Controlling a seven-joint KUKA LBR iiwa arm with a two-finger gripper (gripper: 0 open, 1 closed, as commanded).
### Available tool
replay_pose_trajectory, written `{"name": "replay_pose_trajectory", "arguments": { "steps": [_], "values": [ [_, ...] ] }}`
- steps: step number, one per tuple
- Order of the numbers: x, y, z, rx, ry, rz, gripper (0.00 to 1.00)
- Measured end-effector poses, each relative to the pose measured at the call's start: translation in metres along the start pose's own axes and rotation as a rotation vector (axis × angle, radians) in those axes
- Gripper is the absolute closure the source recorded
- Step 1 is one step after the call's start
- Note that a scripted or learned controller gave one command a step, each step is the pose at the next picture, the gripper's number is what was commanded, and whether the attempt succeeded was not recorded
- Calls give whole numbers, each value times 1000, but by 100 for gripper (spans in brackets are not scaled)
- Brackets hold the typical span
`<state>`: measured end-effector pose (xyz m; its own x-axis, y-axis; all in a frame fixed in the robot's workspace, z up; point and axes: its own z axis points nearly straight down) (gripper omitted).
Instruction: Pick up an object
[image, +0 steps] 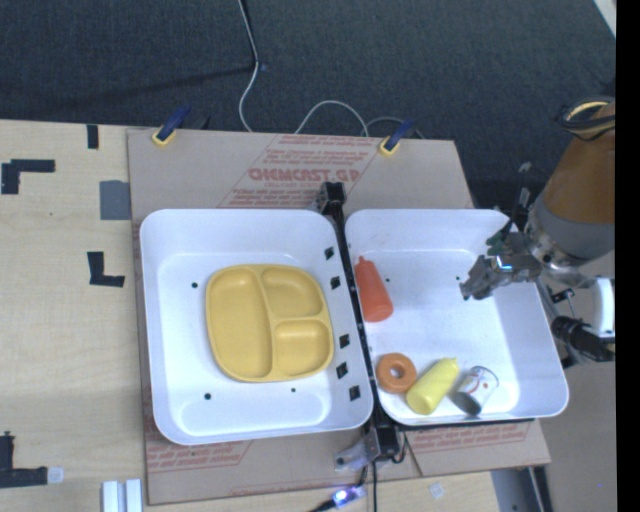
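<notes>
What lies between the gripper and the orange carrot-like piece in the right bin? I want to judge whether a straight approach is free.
Nothing visible does. The gripper hangs over the right bin's right side, and bare white floor runs from there to the orange piece by the divider. The orange ring, yellow piece and small grey object lie nearer the front wall, off that line.

- Illumination: even, diffuse and fairly bright; the source cannot be told.
- White bins (160, 300) read near overexposed, with little wall detail.
- Shadows: soft and faint, a thin one beside the yellow tray (268, 322).
- Far dark floor (400, 50) underexposed and grainy.
- Sharpness: moderate overall; gripper (482, 280) slightly blurred.
</notes>
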<state>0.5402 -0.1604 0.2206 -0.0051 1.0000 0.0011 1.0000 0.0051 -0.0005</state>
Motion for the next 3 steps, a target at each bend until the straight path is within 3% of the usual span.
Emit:
{"name": "replay_pose_trajectory", "arguments": {
  "steps": [3],
  "values": [
    [158, -25, -19, 2, -1, 1, 100]
  ]
}}
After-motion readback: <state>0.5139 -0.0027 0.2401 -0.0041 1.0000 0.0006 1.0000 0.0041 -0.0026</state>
